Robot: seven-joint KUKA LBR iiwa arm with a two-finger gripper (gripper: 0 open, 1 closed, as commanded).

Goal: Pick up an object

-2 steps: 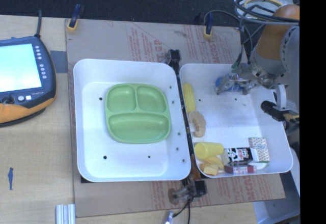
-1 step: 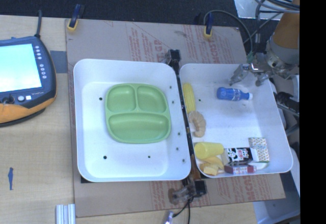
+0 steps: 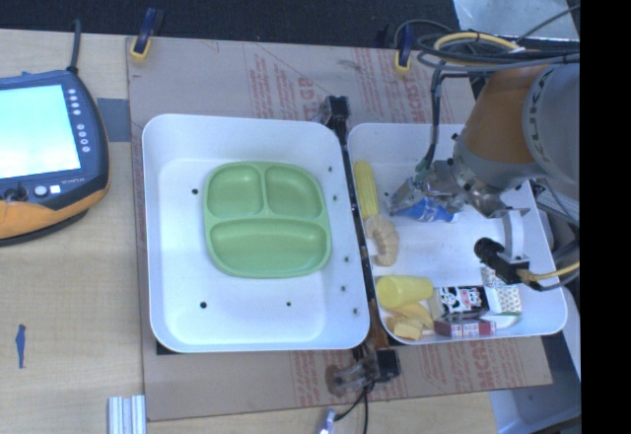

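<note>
From above, the tabletop (image 3: 89,324) carries two white bins. The left bin (image 3: 173,225) holds a green divided plate (image 3: 266,219), lying flat near its middle. The right bin (image 3: 537,319) holds a corn cob (image 3: 366,188) along its left wall, a pale shrimp-like piece (image 3: 384,239) just below it, a yellow cup (image 3: 402,290) on its side, banana pieces (image 3: 411,325) and small boxes (image 3: 478,302) near the lower rim. The arm (image 3: 513,126) reaches in from the right. Its pincer (image 3: 426,197) sits low in the right bin, clenched on a blue item (image 3: 434,212). A tablet (image 3: 44,141) lies at far left.
</note>
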